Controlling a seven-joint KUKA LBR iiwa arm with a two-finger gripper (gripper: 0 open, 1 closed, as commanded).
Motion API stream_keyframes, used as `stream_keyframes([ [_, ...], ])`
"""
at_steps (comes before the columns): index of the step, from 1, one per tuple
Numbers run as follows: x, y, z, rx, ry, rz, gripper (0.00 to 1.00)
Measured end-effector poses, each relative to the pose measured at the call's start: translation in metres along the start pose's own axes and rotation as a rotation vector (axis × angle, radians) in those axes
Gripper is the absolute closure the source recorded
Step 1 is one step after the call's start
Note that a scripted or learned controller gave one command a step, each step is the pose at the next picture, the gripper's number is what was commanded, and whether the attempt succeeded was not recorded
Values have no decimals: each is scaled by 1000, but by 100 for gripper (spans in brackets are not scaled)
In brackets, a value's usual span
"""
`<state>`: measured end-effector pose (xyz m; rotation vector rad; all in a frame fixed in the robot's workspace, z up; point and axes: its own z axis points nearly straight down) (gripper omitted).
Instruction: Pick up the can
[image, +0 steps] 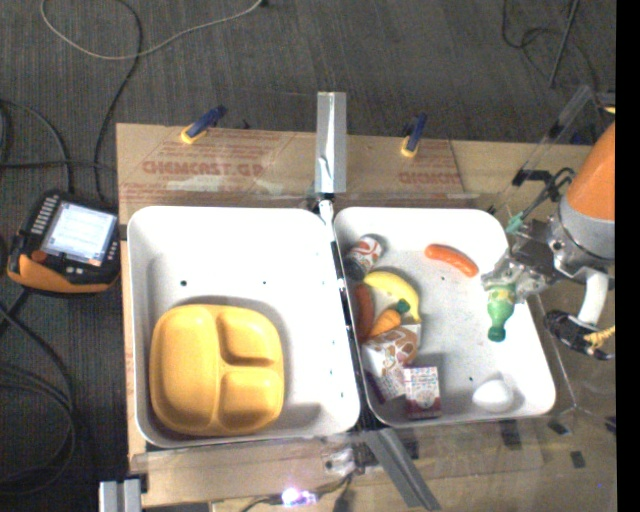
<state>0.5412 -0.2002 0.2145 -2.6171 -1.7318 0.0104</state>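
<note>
Here, can (364, 252) is seen lying tilted near left wall of right bin (520, 400), toward far-left corner, just beyond banana (392, 291). Gripper (503, 281) is poised over right edge of same bin, well apart from can; green bottle (498, 314) is seen at fingertips, though grip cannot be told. Yellow tray (217, 368) is set in left bin (180, 225).

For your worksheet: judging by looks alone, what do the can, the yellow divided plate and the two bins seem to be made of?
Can: probably metal, with a shiny pale end and a printed red wrap; too small to be sure.
Yellow divided plate: likely moulded plastic, with a smooth matte surface and rounded compartments.
Left bin and right bin: apparently white plastic, slightly glossy with curved corners.
</note>
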Motion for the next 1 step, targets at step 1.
stream_keyframes([
  [1, 7, -66, 2, 2, 1, 51, 100],
])
